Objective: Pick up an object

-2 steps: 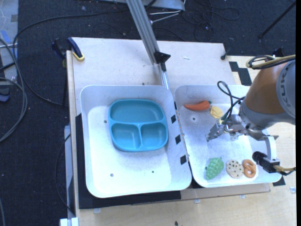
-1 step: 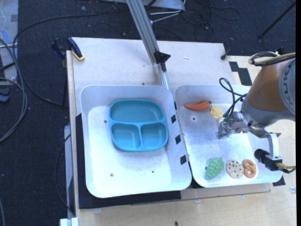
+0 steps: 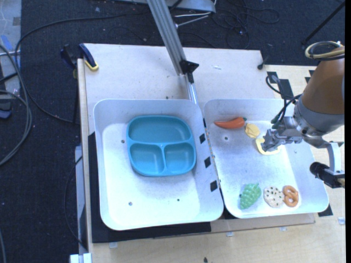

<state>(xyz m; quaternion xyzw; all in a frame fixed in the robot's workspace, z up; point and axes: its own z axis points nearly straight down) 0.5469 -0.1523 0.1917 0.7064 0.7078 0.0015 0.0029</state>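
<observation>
One bench [image 3: 137, 70], bearing two white bins side by side, presumably one as source and one as spare. Left bin [image 3: 109, 201] well away to the gripper's left. Right bin [image 3: 307, 185] directly beneath the gripper.

One arm [image 3: 323, 92], reaching in from the right and bent down over the right bin, probably because all the small pickable items lie there.

One blue divided plate [image 3: 162, 146], lying flat in the left bin, far left of the gripper and likely too broad to be the target.

One gripper [image 3: 270, 141], low over the upper middle of the right bin, set right on top of a flat yellow piece [image 3: 269, 150]. Open or closed: cannot tell from this angle. No sure sign of anything held.

One carrot [image 3: 230, 123], lying near the bin's upper edge, just left of the gripper and a little above.

One bunch of green grapes [image 3: 250, 195], below the gripper and slightly left, near the bin's lower edge.

One cookie [image 3: 272, 196], almost straight below the gripper, just beside the grapes.

One pretzel [image 3: 290, 195], touching or nearly touching the cookie, below the gripper and to its right.

Two yellow pieces: the one under the gripper, judged the likely pick, and a smaller one [image 3: 252, 130] just to its upper left, between gripper and carrot.
</observation>
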